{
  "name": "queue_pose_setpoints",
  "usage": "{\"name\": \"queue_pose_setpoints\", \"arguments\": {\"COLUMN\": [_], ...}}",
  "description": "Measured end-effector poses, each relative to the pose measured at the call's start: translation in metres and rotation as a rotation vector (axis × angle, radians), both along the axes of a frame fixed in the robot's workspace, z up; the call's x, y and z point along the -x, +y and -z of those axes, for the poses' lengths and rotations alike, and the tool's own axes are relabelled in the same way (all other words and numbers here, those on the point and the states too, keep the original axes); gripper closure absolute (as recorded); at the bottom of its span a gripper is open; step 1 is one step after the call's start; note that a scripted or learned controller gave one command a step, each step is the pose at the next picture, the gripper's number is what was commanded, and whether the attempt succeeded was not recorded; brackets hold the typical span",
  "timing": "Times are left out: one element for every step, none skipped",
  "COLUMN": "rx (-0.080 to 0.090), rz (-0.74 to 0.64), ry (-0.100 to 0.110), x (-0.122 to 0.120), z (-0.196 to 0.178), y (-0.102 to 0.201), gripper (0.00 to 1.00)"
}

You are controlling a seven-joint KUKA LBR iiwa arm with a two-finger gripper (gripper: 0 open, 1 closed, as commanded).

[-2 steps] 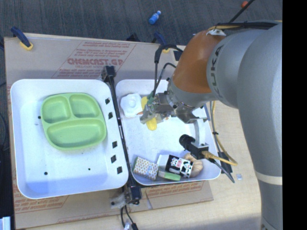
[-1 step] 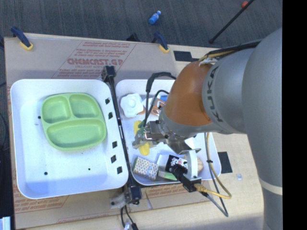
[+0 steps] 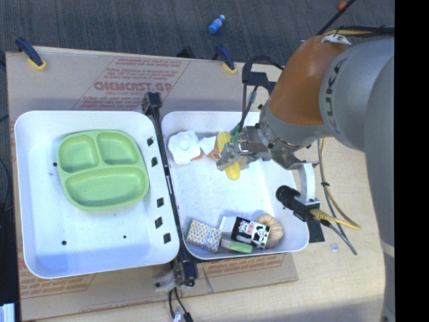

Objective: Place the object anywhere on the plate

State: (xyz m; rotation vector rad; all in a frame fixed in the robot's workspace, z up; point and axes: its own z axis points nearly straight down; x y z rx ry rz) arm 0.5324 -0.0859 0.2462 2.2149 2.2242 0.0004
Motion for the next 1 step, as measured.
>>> {"name": "queue_pose_setpoints", "arguments": {"rx": [-0.002], "rz": [-0.002], "ry": [0.006], "x": [0.0429], "z": [0.0551], "y": [0.0416], "gripper": [1.0]}}
